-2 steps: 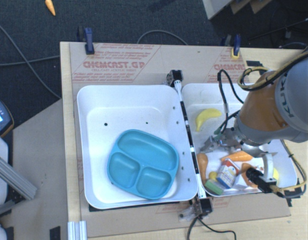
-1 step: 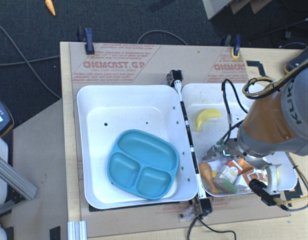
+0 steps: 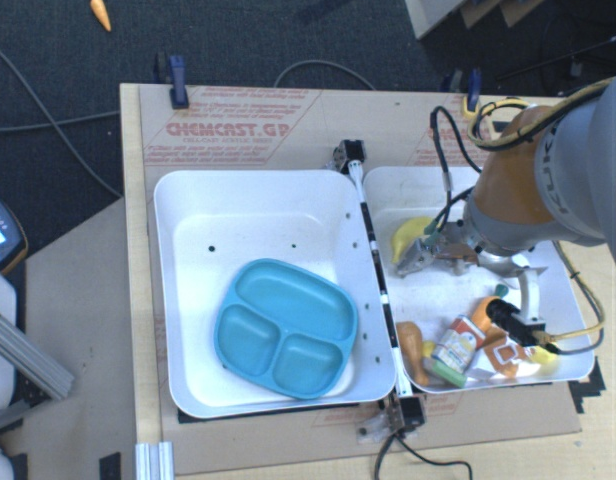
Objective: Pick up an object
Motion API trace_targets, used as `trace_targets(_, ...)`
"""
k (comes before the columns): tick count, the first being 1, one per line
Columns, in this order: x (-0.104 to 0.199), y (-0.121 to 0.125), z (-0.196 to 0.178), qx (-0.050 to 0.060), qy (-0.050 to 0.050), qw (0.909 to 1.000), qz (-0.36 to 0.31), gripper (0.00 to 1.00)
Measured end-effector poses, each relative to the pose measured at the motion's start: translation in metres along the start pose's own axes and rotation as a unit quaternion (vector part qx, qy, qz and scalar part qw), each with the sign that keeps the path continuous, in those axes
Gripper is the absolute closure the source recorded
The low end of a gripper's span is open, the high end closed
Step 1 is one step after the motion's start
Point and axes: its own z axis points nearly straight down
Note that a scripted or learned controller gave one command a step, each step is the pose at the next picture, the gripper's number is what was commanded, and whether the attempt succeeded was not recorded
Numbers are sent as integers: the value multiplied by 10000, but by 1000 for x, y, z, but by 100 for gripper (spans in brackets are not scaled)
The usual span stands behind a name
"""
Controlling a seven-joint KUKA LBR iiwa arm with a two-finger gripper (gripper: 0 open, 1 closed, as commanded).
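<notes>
My gripper (image 3: 416, 259) is low in the right bin (image 3: 418, 183), close to the bin's left wall. It sits just below a yellow banana-like object (image 3: 408, 234) and touches or overlaps its lower edge. The arm's grey wrist and orange band (image 3: 508, 183) hide whatever lies behind them. Nothing can be made out held in the gripper. A pile of small items lies at the bin's front: an orange piece (image 3: 411, 344), a small carton with a green end (image 3: 452, 354), an orange-and-white item (image 3: 494, 336) and a yellow piece (image 3: 544, 359).
The left bin (image 3: 188, 218) holds a blue divided plate (image 3: 285, 326). A black hinge strip (image 3: 373, 268) runs between the bins. Cables (image 3: 450, 158) loop over the right bin's back edge. Clamps (image 3: 175, 76) grip the bench's far edge.
</notes>
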Motion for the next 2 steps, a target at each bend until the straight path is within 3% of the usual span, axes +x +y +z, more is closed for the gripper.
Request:
trace_targets(1, -57, -29, 0, 47, 14, 10000, 43, 0)
trace_targets(2, -81, -87, 0, 49, 10, 10000, 43, 0)
